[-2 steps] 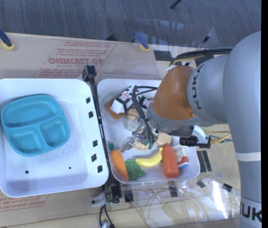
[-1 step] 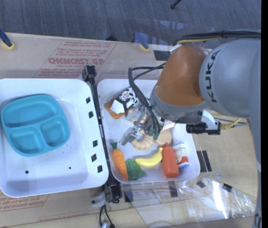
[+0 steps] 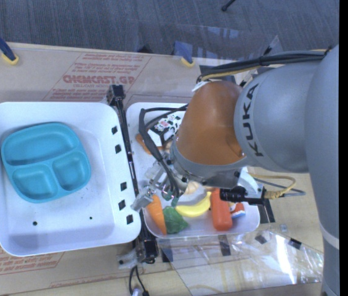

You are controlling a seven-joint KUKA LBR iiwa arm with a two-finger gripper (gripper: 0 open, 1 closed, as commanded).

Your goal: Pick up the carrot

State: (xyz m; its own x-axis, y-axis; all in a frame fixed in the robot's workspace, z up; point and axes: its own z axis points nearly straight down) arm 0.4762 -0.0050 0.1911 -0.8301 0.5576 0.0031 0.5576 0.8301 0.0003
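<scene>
The claw hangs low in the right bin, near its front left corner. Whether it is apart or together cannot be told. The carrot lies just below the claw, touching or nearly touching it. Pressed against the carrot's right side sits a green vegetable, with a banana just beyond it and a red-orange piece farther right. Well to the claw's left, a blue divided plate rests in the left bin.
</scene>
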